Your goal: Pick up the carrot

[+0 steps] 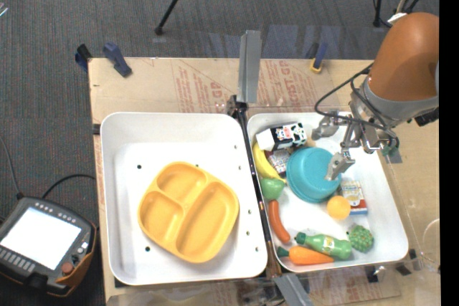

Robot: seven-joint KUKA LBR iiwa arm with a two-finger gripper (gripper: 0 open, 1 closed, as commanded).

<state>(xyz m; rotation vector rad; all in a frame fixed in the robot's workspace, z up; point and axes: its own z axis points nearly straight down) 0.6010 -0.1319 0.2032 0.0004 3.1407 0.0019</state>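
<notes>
Grey metal fingers of the gripper (343, 158) are seen hanging over the right bin (396, 226), above the right edge of a teal bowl (313, 175); they appear slightly parted with nothing between them. An orange band (407, 57) is seen above the wrist. A yellow ball (338, 208) and a small carton (354, 197) lie just near of the bowl, while a cow-patterned milk carton (287, 134) and a banana (264, 161) lie to its left. The carrot (310, 256) is found at the near edge of that bin, touching a green bottle (324, 244), beside a sausage (278, 221). A yellow divided plate (188, 210) is held in the left bin (122, 132).
</notes>
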